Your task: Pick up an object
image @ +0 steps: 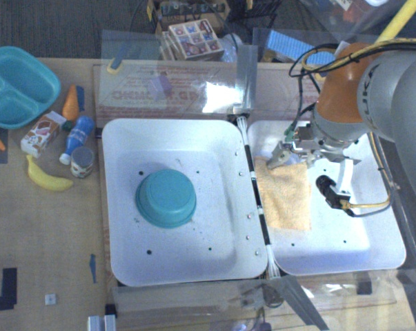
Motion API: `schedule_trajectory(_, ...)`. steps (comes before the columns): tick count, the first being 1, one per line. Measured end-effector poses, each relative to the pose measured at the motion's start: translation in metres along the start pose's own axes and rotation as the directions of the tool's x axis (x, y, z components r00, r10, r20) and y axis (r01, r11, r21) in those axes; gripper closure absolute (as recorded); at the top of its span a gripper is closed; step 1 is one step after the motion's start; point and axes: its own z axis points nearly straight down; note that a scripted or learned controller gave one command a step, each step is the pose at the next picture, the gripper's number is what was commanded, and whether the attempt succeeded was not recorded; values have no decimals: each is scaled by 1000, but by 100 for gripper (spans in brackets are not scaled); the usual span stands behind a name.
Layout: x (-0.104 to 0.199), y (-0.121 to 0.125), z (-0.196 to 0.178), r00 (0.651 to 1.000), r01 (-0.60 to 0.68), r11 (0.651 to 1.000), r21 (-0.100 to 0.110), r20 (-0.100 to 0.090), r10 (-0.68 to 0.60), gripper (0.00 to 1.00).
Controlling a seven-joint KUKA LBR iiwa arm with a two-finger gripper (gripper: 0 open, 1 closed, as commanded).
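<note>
A teal bowl point(166, 197) lies upside down in the middle of the left bin point(125, 254). In the right bin point(359, 247) a tan, sponge-like cloth point(287, 200) lies flat against the left wall. My gripper point(279, 156) hangs low over the far edge of that cloth, at the bin's far left corner. The arm's grey body and orange band point(342, 92) rise behind it to the right. From this angle the gripper's tip blends with the cloth's edge, and I see nothing lifted off the bin floor.
On the bench left of the bins lie a teal divided tray point(18, 85), a carrot point(70, 103), a small carton point(42, 133), a bottle point(78, 138), a can point(83, 161) and a banana point(47, 176). A black-and-yellow cable point(345, 202) loops over the right bin.
</note>
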Motion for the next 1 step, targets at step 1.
schedule_trajectory(1,-32,-21,11,999,-48,999,-7,-2,48,0)
